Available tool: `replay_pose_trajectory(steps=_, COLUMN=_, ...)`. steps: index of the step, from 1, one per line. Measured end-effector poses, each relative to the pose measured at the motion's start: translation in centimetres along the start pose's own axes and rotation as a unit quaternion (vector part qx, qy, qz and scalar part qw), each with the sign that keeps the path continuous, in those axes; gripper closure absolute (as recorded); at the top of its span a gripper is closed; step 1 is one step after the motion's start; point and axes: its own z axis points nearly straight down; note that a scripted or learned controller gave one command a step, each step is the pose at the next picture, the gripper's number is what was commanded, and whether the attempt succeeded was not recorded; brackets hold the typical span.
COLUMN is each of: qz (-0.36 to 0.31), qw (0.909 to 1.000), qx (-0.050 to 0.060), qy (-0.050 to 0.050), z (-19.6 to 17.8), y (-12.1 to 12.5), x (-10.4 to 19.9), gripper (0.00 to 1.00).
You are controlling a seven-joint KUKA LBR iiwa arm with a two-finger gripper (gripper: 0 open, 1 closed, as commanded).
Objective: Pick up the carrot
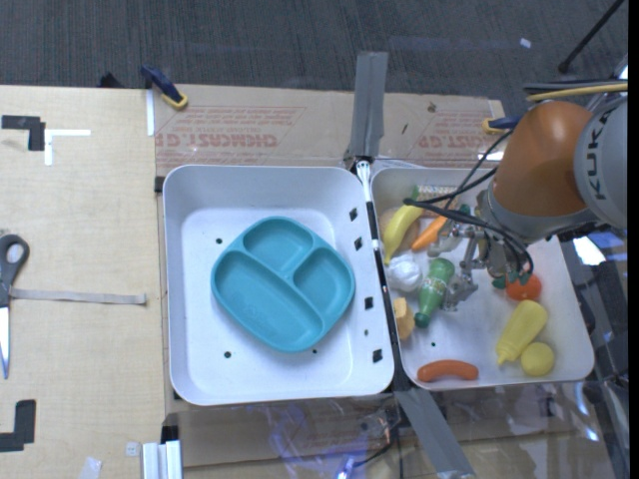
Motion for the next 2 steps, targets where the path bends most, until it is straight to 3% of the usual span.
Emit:
replay_pose_trajectory(steps=1, qz=0.178, qw=0.984, qx=0.0, qy=0.012, z=0.3, y=-1.5, x=-5.4, gripper=0.0)
replay_pose_trajectory(steps=2, qz=0.176, qw=0.9844, qx=0.002, qy=0.001, z=-1.0, y=-1.6, x=-5.9, gripper=1.0)
